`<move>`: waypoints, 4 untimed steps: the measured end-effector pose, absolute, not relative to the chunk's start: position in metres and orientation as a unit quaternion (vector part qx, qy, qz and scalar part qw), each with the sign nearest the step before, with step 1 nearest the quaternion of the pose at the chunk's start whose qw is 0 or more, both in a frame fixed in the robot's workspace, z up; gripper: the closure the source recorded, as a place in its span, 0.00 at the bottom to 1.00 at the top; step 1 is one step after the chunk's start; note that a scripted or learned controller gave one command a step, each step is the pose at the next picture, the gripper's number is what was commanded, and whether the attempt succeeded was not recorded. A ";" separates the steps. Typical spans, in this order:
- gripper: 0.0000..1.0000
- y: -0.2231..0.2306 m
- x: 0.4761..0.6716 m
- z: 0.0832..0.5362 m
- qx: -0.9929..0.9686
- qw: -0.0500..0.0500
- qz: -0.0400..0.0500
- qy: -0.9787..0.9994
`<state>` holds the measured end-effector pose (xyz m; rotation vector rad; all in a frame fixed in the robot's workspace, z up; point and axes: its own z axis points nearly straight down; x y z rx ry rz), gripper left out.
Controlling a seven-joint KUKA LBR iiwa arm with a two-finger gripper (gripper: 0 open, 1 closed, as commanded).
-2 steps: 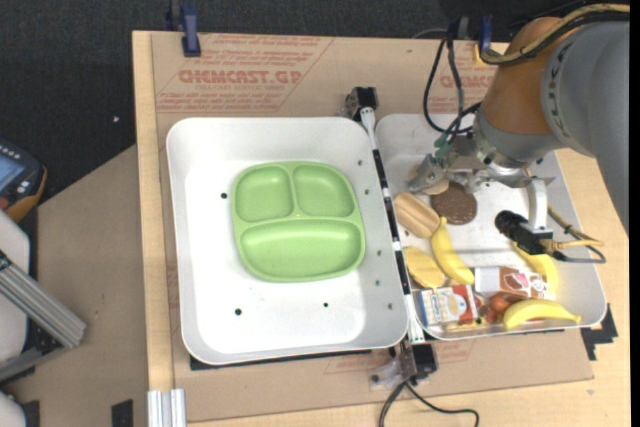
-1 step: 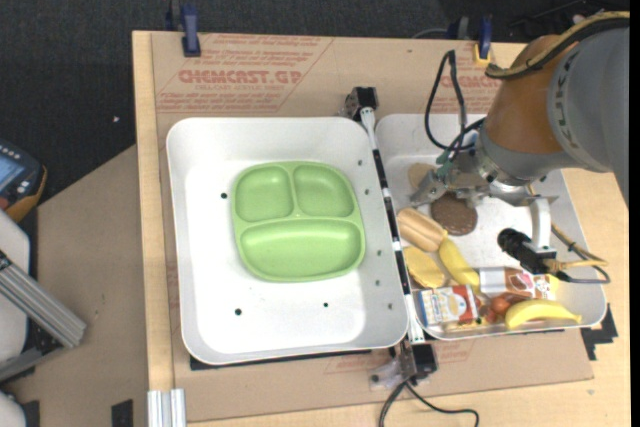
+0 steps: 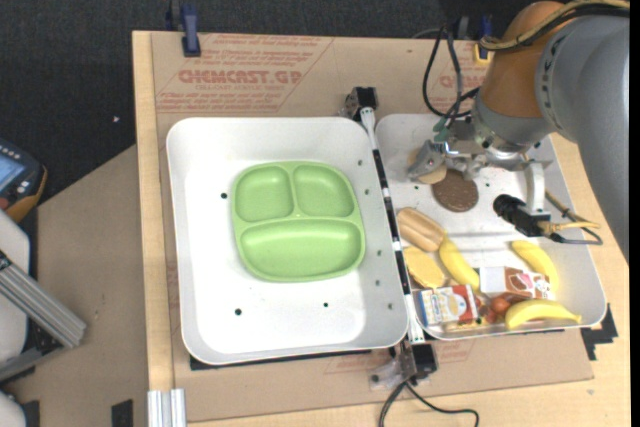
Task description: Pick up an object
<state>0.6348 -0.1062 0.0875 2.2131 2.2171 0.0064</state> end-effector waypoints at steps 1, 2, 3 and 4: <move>0.00 -0.107 0.669 0.087 0.706 0.004 0.002 0.708; 0.00 -0.147 0.588 0.113 0.709 -0.002 -0.002 0.705; 0.00 -0.163 0.666 0.086 0.708 -0.009 -0.004 0.706; 0.00 -0.149 0.572 0.089 0.708 0.002 0.002 0.706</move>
